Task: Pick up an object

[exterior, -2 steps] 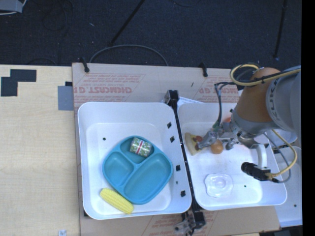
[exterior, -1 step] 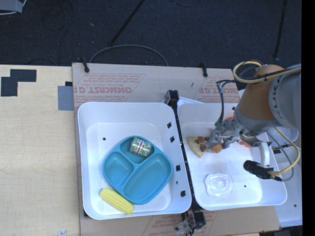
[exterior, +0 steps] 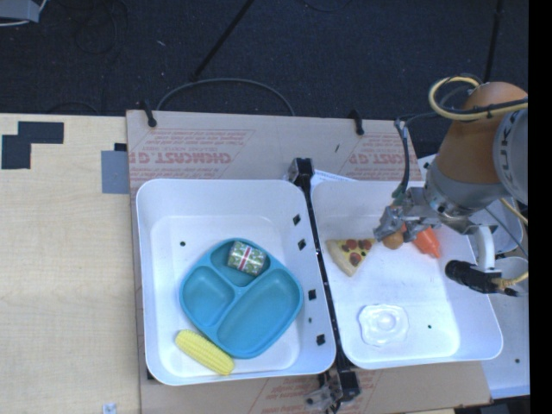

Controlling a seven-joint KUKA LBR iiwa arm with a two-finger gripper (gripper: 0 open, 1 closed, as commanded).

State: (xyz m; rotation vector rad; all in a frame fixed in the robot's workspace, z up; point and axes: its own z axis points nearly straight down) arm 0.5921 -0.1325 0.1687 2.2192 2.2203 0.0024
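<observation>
The grey two-finger gripper (exterior: 398, 228) hangs low over the right-hand white bin (exterior: 479, 339), toward its far right part, and whether it is spread or closed I cannot tell from this slanted view. A small round tan-brown piece (exterior: 393, 240) lies right beneath its tip, touching or nearly so; nothing shows it being gripped. This is likely the thing aimed at, so the coming move turns on a short straight drop, not a sideways reach. It has no clear long axis.

Just to its right lies an orange carrot-like toy (exterior: 428, 243), close enough to be caught or pushed aside in the same closing. To the left, a little apart, sits a toy pizza slice (exterior: 349, 254), its point aimed near and left. Nearer the front of the same bin rests a white fried-egg toy (exterior: 382, 323), well clear.

The left-hand white bin (exterior: 155, 222) holds a blue divided plastic plate (exterior: 246, 313) bearing a small striped can (exterior: 246, 258), with a yellow corn cob (exterior: 204, 352) at the plate's near-left edge, all far from the arm.
</observation>
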